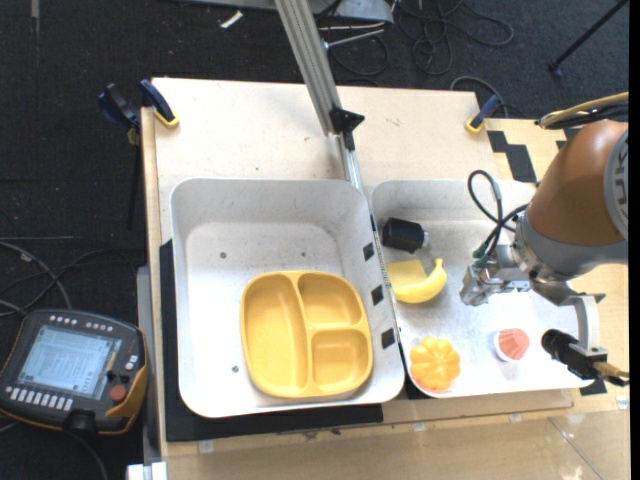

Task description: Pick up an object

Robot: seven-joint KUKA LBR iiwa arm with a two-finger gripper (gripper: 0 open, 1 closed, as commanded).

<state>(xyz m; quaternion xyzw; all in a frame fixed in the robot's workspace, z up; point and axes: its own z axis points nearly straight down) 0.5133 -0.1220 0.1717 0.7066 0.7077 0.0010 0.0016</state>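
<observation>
Left bin (200,228) holds a yellow divided tray (305,333). Right bin (440,200) holds a banana (418,283), orange pumpkin (435,363), black cylinder (403,234) and red cup (512,345). Gripper (480,293) hovers just right of the banana; its grip state cannot be told.

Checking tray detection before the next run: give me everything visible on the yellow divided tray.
The yellow divided tray is a rounded rectangle of what looks like smooth plastic, with three compartments: one long one on its left side and two smaller ones on the right. All three hold nothing. It lies flat and right side up on the floor of the left bin, toward the near right corner, slightly rotated. Only the bin floor touches it.
</observation>
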